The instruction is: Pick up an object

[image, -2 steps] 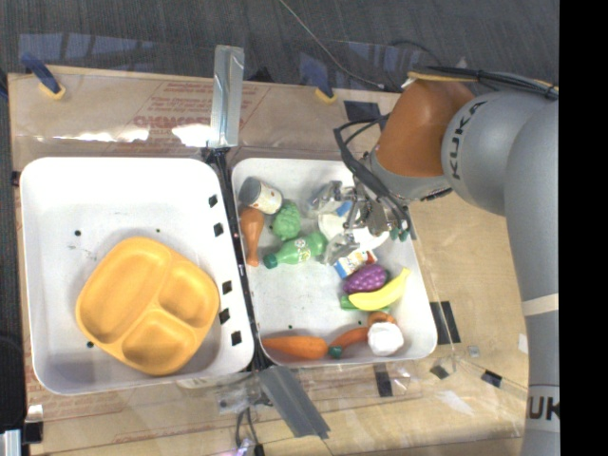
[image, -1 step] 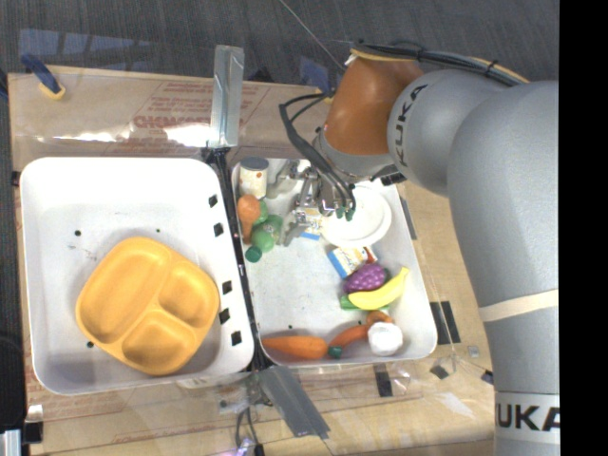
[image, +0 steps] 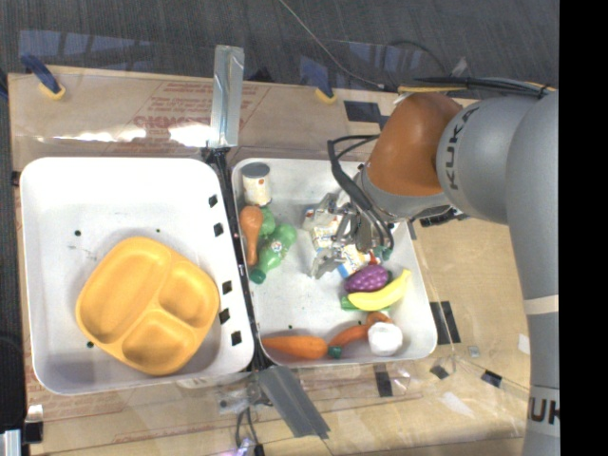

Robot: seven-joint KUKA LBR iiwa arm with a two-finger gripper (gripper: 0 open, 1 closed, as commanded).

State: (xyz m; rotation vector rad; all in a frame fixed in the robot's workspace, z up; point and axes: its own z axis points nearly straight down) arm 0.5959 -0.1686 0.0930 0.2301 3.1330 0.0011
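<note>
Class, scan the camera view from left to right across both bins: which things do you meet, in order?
Yellow divided plate → small can → green bottle → gripper → purple grapes → banana

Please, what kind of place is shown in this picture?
Probably a robot test bench in a lab: a grey arm reaches over two white bins, one holding toy food like a banana, with cables and tape around.

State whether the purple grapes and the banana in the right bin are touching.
Touching. The camera view shows the purple grapes lying against the banana's upper edge, with no gap visible.
</note>
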